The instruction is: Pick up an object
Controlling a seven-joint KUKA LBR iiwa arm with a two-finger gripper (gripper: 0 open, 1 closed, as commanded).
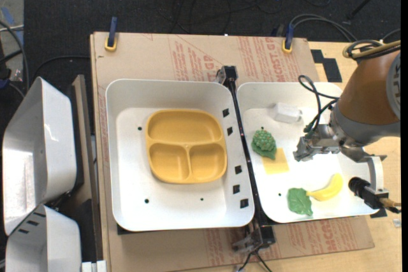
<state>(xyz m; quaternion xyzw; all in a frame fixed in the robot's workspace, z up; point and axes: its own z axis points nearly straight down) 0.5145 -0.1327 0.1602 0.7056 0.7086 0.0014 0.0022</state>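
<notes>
The right bin (258,99) holds a green broccoli-like piece (263,141), a flat yellow square (275,164), a green leaf-like piece (299,200), a yellow banana (327,188) and a small white block (288,113). My gripper (305,153) hangs over the middle of that bin, just right of the yellow square and above the banana. Nothing shows between its fingers. The arm's wrist covers the bin's right side.
The left bin (121,137) carries a yellow three-compartment plate (187,144). A black divider (239,137) runs between the bins. Both sit on a cardboard sheet (191,54) held by clamps. White containers (38,150) stand off the bench at far left.
</notes>
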